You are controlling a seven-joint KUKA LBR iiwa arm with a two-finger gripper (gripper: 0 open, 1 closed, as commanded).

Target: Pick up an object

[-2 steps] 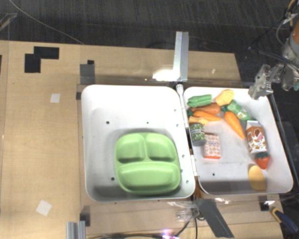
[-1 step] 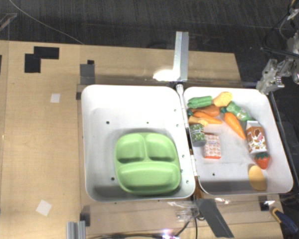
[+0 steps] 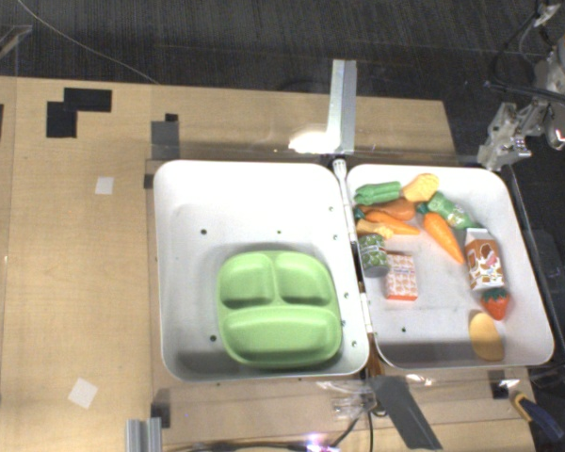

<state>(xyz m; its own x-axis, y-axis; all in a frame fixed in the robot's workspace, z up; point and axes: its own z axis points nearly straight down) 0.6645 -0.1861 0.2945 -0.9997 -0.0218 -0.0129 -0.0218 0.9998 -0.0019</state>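
My gripper (image 3: pixel 511 137) hangs above the bench just past the far right corner of the right bin (image 3: pixel 523 243), with nothing seen in it. The right bin holds several toy foods. A green vegetable (image 3: pixel 377 194), a yellow piece (image 3: pixel 420 187) and an orange carrot (image 3: pixel 443 237) crowd its far side. A small green packet (image 3: pixel 372 253) and a pink-and-white box (image 3: pixel 401 278) lie near its left wall. A white carton (image 3: pixel 483 261), a strawberry (image 3: pixel 495 303) and a yellow-orange fruit (image 3: pixel 487 335) sit along its right side.
The left bin (image 3: pixel 184 252) holds a green divided plate (image 3: pixel 278 307) in its near half. A metal post (image 3: pixel 343 106) stands behind the seam between the bins. Cables and arm hardware (image 3: pixel 557 55) fill the upper right.
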